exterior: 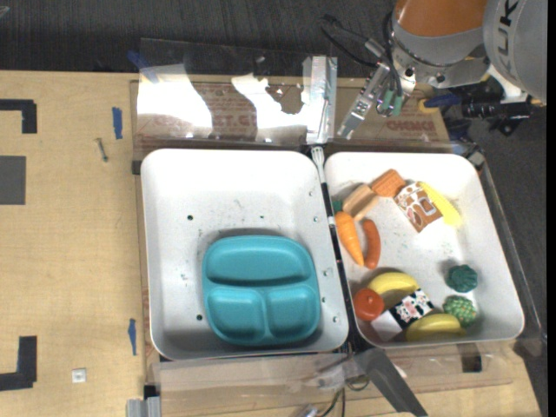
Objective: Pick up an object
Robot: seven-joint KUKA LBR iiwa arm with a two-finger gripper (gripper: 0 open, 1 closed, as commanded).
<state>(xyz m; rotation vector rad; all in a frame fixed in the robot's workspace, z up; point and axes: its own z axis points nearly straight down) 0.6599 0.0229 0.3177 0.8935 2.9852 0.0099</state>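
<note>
- counter (pixel 61 259): light wood surface carrying two shallow white bins side by side, with black tape marks along its left edge.
- left bin (pixel 174 189): holds one item, a teal divided tray (pixel 260 289) with three compartments, lying flat in the near half of the bin.
- right bin (pixel 491 259): holds a scatter of small toy foods, the candidates for pickup.
- arm (pixel 443 7): enters at the upper right, orange band visible, positioned above the far edge of the right bin.
- end effector (pixel 375 102): hangs beyond the far rim of the right bin, over the cardboard behind it, apart from all items; nothing is between its fingers, and whether it is released or clenched cannot be told.
- far group in right bin: a carrot (pixel 349 237) just beside a red sausage (pixel 372 242), a tan bread piece (pixel 358 200), an orange block (pixel 387 183), a printed snack packet (pixel 417 207), a yellow piece (pixel 443 207).
- near group in right bin: a banana (pixel 391 282), a red tomato (pixel 367 304), a black-and-white item (pixel 410 307), a lemon-yellow piece (pixel 433 324), a green bumpy item (pixel 460 309), a dark green item (pixel 463 277).
</note>
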